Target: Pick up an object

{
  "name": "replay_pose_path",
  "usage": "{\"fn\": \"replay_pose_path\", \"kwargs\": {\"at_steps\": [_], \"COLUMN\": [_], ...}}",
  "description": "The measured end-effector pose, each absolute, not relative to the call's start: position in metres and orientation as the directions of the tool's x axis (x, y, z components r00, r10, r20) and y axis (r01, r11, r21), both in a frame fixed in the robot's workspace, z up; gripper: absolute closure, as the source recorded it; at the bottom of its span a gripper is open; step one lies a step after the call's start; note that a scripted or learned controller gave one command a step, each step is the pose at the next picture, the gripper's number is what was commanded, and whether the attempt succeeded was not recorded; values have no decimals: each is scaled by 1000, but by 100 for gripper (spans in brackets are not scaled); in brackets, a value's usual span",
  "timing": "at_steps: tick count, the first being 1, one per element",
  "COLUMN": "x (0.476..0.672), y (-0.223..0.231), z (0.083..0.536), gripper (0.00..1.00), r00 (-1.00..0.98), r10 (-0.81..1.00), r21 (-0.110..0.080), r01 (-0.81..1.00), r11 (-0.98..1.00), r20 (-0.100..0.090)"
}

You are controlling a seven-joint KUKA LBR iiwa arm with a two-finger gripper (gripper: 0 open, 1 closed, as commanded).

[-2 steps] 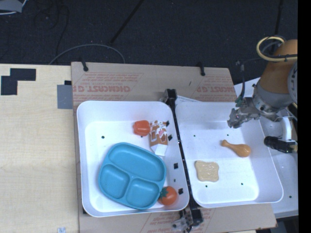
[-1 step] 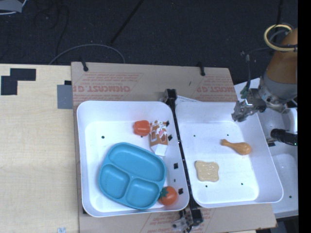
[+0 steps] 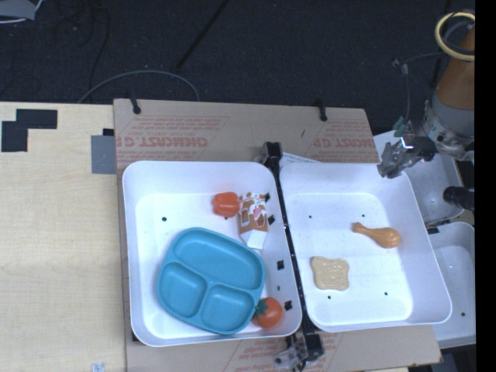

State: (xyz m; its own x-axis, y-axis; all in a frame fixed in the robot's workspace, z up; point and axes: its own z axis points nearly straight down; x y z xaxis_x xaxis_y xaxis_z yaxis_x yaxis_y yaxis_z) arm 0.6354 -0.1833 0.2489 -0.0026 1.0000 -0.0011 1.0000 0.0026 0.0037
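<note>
The gripper (image 3: pixel 394 163) hangs at the upper right, just above the far right corner of the right bin (image 3: pixel 415 208); its fingers are too small and dark to read. In the right bin lie a tan chicken drumstick (image 3: pixel 377 234) and a beige slice of toast (image 3: pixel 330 273). The left bin (image 3: pixel 147 200) holds a blue divided plate (image 3: pixel 211 279), an orange-red fruit (image 3: pixel 226 203), a brown-and-white carton (image 3: pixel 253 219) and a red tomato (image 3: pixel 269 313) by the plate's lower right edge.
A black divider clip (image 3: pixel 273 155) sits where the two bins meet at the back. Both bins rest on a cardboard sheet (image 3: pixel 232 130). To the left lies a pale wooden bench (image 3: pixel 54 231). Another white tray (image 3: pixel 457 285) lies to the right.
</note>
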Motion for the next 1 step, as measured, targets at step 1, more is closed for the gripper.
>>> {"fn": "replay_pose_path", "kwargs": {"at_steps": [1], "x": [633], "y": [-129], "z": [237], "gripper": [100], "r00": [-5], "r10": [1000], "r21": [-4], "r01": [1000], "r11": [5], "r20": [2]}}
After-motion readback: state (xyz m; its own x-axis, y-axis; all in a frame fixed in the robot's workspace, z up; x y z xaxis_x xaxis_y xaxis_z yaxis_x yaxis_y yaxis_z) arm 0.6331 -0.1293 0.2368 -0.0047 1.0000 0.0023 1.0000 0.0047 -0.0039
